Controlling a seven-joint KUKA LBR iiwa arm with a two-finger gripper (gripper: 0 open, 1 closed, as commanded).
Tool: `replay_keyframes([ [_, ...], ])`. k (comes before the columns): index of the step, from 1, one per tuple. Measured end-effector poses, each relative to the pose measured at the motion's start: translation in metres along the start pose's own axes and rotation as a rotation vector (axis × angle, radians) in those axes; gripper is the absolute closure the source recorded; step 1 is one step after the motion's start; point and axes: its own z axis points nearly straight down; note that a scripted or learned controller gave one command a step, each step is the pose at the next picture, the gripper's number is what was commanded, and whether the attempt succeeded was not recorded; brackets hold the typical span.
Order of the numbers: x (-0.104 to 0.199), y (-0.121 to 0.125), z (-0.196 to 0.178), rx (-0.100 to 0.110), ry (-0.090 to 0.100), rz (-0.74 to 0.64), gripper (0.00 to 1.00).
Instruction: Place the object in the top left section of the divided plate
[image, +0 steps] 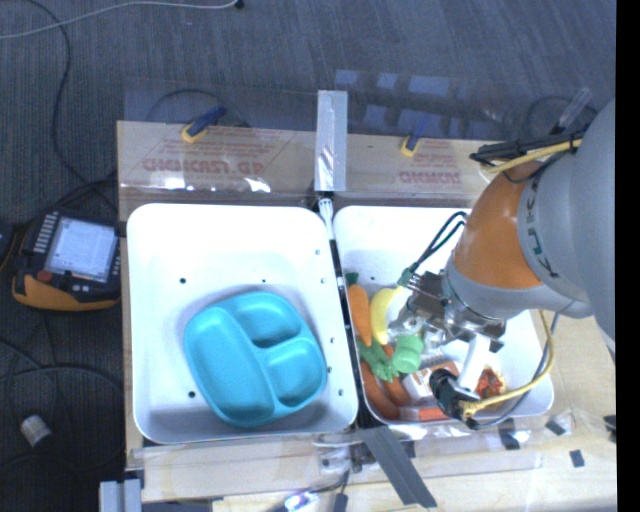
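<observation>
The gripper (432, 340) is hovering over the toy food (385, 340) (right bin (345, 262)); its finger gap seems hidden, so I cannot tell.

Blue divided plate (255, 355) flat in left bin, sections bare.

The claw (432, 335) hangs over toy food (385, 330) beside the blue divided plate (255, 355).

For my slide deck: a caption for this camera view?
End effector over toy food in the right bin; blue divided plate in the left bin.
</observation>
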Motion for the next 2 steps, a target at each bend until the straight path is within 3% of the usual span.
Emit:
replay_keyframes([
  [1,0.041,-0.019,0.000,-0.001,0.002,-0.234,1.00],
  [2,0.087,-0.041,0.000,0.001,0.002,-0.248,1.00],
])
